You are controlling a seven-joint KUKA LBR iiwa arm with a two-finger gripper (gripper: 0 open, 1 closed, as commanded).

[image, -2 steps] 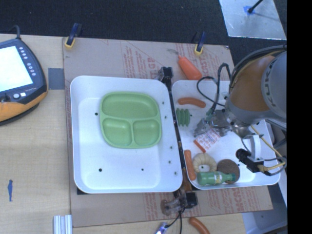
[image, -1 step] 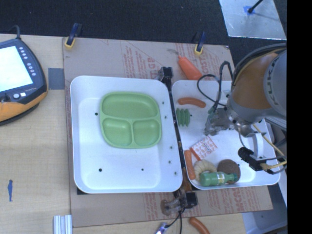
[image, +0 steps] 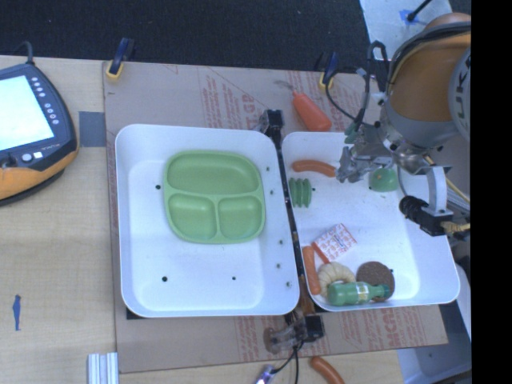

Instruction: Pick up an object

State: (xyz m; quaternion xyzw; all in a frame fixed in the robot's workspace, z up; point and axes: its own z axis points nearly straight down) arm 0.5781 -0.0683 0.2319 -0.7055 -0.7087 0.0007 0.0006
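The likely target is the orange sausage-shaped toy [image: 314, 167], which lies in the right white bin [image: 424, 294] at about 11 o'clock, near the top left corner. The hand [image: 352, 172] hangs just beside its right end, low over the bin floor; whether it is clenched or released cannot be told. A round green toy [image: 384, 180] sits close at the hand's 3 o'clock. At 6 o'clock of this bin are crowded a green bottle [image: 357, 294], a brown disc [image: 375, 274] and a red-white packet [image: 335, 241]. The left white bin [image: 136, 286] holds a light green divided plate [image: 214, 196].
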